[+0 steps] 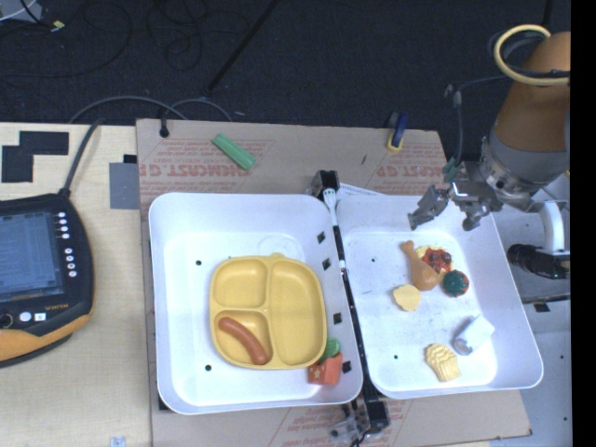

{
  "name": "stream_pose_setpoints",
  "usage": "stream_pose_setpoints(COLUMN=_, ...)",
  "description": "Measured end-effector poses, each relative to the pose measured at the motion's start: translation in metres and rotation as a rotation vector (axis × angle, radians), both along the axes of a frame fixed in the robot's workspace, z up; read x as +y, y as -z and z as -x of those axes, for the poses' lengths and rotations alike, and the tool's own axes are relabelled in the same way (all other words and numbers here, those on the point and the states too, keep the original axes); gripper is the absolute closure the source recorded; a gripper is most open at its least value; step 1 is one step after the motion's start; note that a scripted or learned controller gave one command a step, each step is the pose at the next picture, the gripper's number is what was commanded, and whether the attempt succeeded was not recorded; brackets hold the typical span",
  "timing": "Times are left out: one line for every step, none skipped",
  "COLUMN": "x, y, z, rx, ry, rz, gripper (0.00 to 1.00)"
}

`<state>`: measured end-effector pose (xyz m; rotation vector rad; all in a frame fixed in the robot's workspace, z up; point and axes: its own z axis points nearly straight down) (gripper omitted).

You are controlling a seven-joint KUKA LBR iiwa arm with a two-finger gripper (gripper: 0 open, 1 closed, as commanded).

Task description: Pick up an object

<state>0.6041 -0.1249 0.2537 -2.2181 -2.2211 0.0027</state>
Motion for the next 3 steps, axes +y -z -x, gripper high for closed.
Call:
stream_pose_setpoints(x=0.015, y=0.174, z=0.023, rx=0.003, ry=0.000, rz=-0.001, gripper=0.00)
stream_pose_setpoints(x=0.012, y=0.156, z=0.022, rx=0.001, ry=0.007, rz=-0.001, gripper=1.00)
stream_pose_setpoints(x=0.109, y=0.061, z=0.053, rx=-0.007, ry=-0.008, rz=-0.004, gripper=1.00)
